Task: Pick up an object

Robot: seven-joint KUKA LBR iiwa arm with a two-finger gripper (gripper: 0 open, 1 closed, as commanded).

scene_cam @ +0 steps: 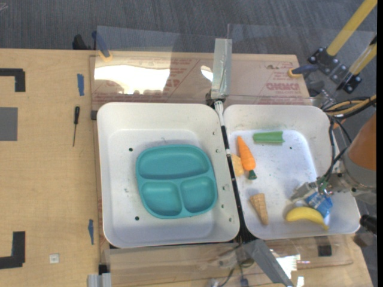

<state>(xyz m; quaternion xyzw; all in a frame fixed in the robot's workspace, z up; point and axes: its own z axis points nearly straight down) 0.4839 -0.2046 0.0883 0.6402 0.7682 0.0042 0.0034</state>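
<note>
We are seeing dark grey carpet (pixel 179 5) lying beyond the wooden bench (pixel 42 160). Black corner markings (pixel 15 79) and blue tape strips (pixel 80 84) are sitting on the bench. A clear acrylic sheet (pixel 149 64) is catching overhead glare. Yellow stand legs (pixel 356 20) are crossing top right.

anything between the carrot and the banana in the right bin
Yes: in the camera view the ice cream cone lies roughly between the carrot and the banana, nearer the banana's end. The rest is bare bin floor.
</note>
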